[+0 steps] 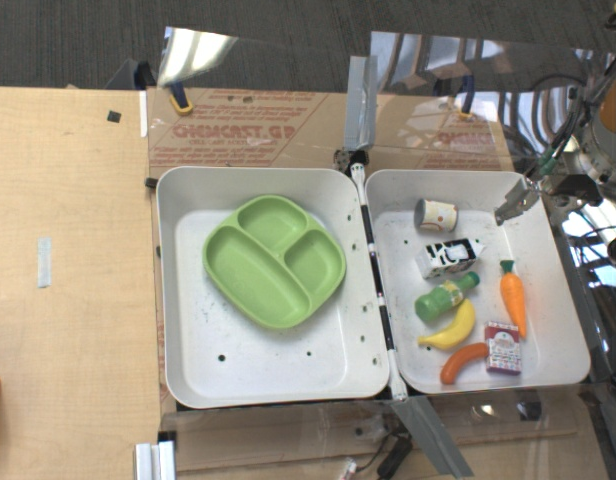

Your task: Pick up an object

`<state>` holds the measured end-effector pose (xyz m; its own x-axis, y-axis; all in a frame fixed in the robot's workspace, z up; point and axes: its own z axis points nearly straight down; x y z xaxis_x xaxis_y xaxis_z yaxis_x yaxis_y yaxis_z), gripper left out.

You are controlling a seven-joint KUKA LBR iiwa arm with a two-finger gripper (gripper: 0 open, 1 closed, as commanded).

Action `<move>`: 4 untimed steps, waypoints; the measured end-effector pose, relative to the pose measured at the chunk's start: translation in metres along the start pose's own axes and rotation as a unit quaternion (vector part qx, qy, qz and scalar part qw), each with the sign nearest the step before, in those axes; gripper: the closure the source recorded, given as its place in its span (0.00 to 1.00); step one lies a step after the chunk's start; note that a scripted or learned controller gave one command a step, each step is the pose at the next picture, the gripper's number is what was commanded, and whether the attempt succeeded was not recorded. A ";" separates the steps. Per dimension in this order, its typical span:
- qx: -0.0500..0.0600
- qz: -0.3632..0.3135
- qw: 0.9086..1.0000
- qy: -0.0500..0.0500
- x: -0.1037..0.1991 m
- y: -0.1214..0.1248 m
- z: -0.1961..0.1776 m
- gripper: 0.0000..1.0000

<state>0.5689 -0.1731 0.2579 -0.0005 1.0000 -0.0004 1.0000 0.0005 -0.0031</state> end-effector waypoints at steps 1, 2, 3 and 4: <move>0.000 0.000 1.000 0.000 -0.006 -0.027 0.097 0.00; 0.001 0.017 1.000 0.004 -0.036 -0.024 0.168 0.00; 0.000 0.019 1.000 0.002 -0.038 -0.024 0.159 1.00; -0.001 0.017 1.000 -0.001 0.010 -0.031 -0.001 1.00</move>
